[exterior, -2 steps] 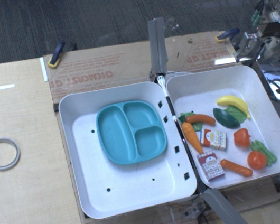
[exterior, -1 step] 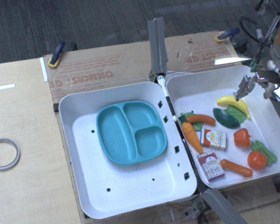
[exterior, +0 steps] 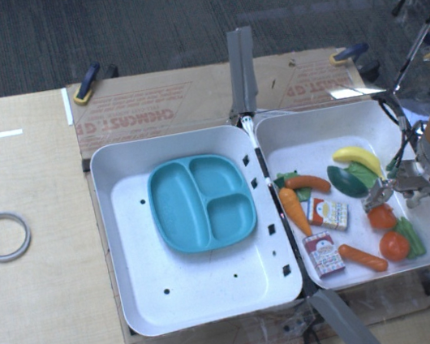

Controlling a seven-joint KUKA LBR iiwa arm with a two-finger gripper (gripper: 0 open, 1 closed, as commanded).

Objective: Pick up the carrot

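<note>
While gripper (exterior: pixel 382 197) hovers over tomato (exterior: pixel 381 217), fingers seemingly apart, carrot (exterior: pixel 293 208) lies untouched.

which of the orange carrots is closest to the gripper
The carrot lying at the front of the right bin, beside the red tomato. It lies closest to the gripper; the other two carrots lie by the bin's left wall.

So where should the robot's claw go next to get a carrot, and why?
Probably a short move left and toward the bin's front, stopping above the carrot by the red carton. The gripper sits over a tomato at the right bin, with no carrot between its fingers. Other carrots lie further left, so this one looks nearest.
</note>
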